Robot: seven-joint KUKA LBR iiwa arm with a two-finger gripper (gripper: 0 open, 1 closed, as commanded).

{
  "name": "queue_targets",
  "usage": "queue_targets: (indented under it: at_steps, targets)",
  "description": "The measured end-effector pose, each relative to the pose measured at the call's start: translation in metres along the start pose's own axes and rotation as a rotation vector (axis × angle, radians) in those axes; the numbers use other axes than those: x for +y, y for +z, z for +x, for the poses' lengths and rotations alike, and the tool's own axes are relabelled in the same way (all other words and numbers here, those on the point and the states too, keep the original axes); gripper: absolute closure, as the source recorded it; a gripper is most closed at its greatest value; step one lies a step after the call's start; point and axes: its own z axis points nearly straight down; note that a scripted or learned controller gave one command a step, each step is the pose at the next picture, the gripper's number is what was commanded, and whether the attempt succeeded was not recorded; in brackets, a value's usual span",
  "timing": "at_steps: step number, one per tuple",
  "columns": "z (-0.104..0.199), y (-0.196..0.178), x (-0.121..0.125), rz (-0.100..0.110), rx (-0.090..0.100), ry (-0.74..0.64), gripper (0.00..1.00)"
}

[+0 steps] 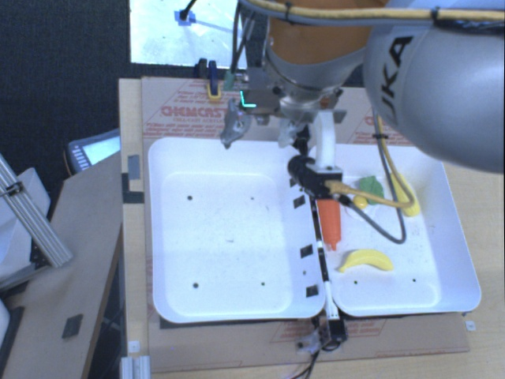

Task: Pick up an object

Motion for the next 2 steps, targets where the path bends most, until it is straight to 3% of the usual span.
queue_targets:
  at_steps: [2]
  targets:
    - [0.0000,0.0000,0.0000,0.000,0.000,0.000,0.00]
